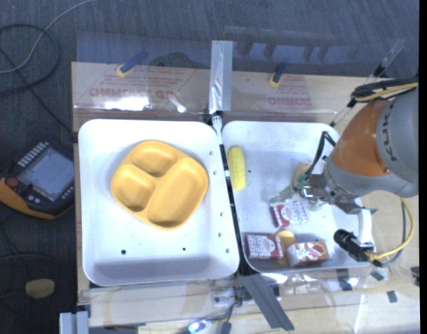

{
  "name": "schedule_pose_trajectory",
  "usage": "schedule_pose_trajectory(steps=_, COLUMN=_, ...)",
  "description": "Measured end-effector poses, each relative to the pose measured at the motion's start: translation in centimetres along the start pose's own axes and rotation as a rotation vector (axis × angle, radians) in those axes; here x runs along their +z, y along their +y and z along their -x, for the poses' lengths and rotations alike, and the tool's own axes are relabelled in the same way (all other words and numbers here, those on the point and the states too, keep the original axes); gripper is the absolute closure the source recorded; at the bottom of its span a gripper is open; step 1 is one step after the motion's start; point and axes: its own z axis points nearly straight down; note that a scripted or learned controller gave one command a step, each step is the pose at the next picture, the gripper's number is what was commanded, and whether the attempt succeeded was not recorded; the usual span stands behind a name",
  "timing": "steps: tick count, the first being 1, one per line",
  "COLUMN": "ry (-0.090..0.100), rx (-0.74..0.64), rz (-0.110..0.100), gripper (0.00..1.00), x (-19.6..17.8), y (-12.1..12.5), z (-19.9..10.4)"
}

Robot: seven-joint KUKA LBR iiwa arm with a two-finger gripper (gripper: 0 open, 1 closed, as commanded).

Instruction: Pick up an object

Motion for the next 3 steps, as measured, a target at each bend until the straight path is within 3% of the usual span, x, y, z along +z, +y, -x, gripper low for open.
schedule_pose_trajectory(steps=1, ry=-0.011, rx=0.06, rz=0.008, gripper=0.0, x=0.0, y=-3.7, z=-4.0)
schedule_pose_trajectory(steps=2, ry=-0.011, rx=0.18, rz=0.004, gripper=0.0, x=0.2, y=-3.9, z=-5.1)
schedule_pose_trajectory(steps=3, ry=-0.012, rx=-0.085, rz=-0.003, gripper=0.0, x=0.2, y=-1.9, z=-5.5)
